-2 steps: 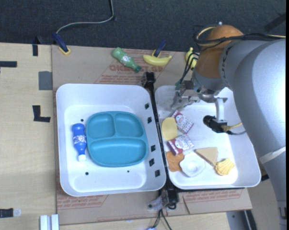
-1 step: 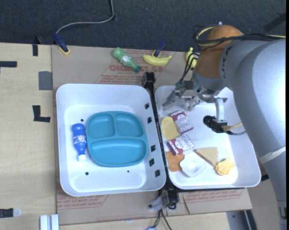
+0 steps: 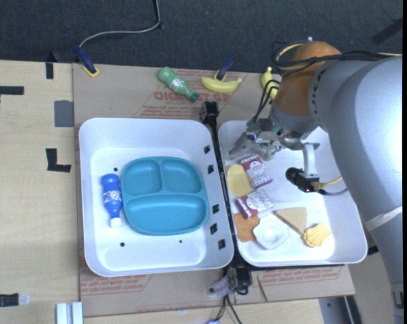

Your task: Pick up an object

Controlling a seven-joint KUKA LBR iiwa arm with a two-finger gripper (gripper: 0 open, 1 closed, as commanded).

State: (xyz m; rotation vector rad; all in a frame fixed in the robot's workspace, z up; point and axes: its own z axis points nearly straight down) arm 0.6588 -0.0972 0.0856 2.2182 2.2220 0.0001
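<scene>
Grey arm (image 3: 365,140) with the orange band comes in from the 3 o'clock side and hangs over the right white plastic bin (image 3: 345,248), up toward that bin's 11 o'clock corner. Its jaws (image 3: 260,144) sit low there, just above a small red-and-white printed packet (image 3: 257,171), but honestly I can't tell if they're open or closed, the wrist blocks too much.

Stuff in the right bin: a pale yellow oblong block (image 3: 238,179) touching the packet at its 9 o'clock, a second red-and-white packet (image 3: 257,200) below, an orange-brown piece (image 3: 246,227), a white fried-egg toy (image 3: 270,235), a tan wedge of toy cheese (image 3: 292,217) and a yellow ridged chip-like toy (image 3: 317,234) toward 5 o'clock. All of them are lying on the bin floor.

Left white bin (image 3: 95,248) has a teal divided plastic plate (image 3: 165,196) in the middle, with a blue bottle with a white cap (image 3: 111,199) lying just beside it at 9 o'clock.

On the counter (image 3: 28,181) past the bins at 12 o'clock: a green bottle (image 3: 177,84) and a yellow toy banana (image 3: 221,84), near each other.
</scene>
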